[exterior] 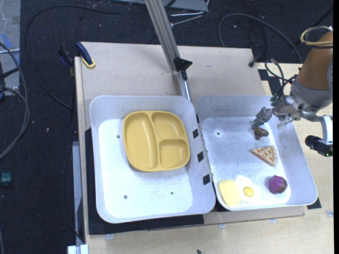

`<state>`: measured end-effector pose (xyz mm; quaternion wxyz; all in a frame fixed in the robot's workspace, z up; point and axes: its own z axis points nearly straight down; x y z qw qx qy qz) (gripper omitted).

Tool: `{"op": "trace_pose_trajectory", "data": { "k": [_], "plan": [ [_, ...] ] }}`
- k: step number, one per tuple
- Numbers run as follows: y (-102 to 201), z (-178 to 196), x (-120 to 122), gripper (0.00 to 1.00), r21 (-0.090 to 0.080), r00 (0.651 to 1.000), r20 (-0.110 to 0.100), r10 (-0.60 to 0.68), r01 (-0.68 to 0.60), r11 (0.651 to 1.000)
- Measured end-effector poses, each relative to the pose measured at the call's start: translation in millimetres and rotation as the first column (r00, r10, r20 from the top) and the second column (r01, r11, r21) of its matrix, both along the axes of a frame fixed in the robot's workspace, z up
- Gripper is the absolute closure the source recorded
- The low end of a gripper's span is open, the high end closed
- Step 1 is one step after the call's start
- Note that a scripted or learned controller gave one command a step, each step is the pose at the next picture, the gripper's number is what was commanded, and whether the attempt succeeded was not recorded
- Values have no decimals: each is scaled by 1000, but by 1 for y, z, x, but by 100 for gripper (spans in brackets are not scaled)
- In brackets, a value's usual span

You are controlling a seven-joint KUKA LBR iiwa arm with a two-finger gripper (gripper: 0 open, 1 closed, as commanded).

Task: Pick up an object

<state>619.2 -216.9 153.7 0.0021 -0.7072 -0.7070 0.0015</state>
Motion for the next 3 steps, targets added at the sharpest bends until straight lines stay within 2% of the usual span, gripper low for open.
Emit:
{"op": "trace_pose_trajectory", "data": {
  "k": [1,2,3],
  "plan": [
    [-4,-45,4,0,-1,1000,2,0,0,1000],
    [-4,-62,4,0,-2,1000,4,2,-2,1000],
    [-4,-50,5,100,-4,1000,8,3,-3,1000]
  ]
}}
